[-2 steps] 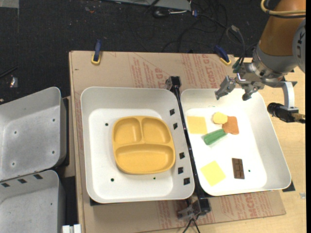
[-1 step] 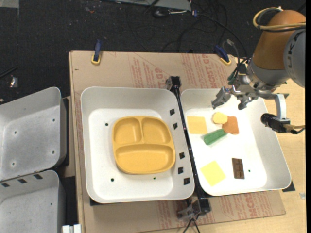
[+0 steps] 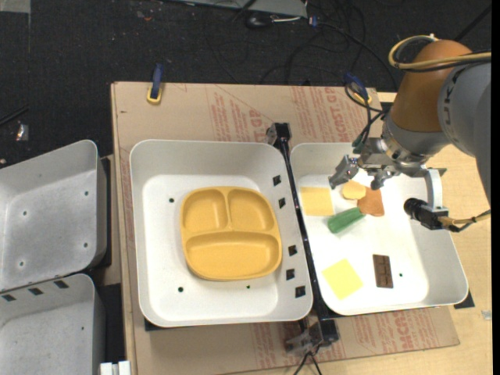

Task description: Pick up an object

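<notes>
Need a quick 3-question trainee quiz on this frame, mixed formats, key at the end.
1. True or false: the yellow three-compartment plastic tray lies in the left white bin.
2. Which item lies nearest the front rim of the right white bin? A) green cylinder B) flat yellow square C) pale yellow block
3. Fill in: the small dark brown rectangle lies to the ____ of the flat yellow square.

Key: 1 true; 2 B; 3 right
</notes>
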Action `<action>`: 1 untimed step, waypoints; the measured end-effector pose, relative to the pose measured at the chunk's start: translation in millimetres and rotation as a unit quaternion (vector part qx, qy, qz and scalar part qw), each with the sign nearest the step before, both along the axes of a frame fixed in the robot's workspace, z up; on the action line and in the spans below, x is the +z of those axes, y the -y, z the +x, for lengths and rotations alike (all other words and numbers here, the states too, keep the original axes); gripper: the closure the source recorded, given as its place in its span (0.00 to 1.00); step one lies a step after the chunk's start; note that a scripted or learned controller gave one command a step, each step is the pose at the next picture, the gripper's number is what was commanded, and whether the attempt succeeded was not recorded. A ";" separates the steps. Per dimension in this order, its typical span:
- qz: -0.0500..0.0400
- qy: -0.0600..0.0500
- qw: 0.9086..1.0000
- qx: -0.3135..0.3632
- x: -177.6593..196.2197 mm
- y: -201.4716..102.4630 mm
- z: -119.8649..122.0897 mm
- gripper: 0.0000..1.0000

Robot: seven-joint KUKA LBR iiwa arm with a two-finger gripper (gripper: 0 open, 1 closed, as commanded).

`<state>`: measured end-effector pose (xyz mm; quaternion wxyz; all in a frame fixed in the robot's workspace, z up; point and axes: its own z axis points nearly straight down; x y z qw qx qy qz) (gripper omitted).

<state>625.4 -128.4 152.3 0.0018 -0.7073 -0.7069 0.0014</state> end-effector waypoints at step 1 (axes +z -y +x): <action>0.000 0.000 1.000 0.000 -53.8 -0.9 -1.0 0.00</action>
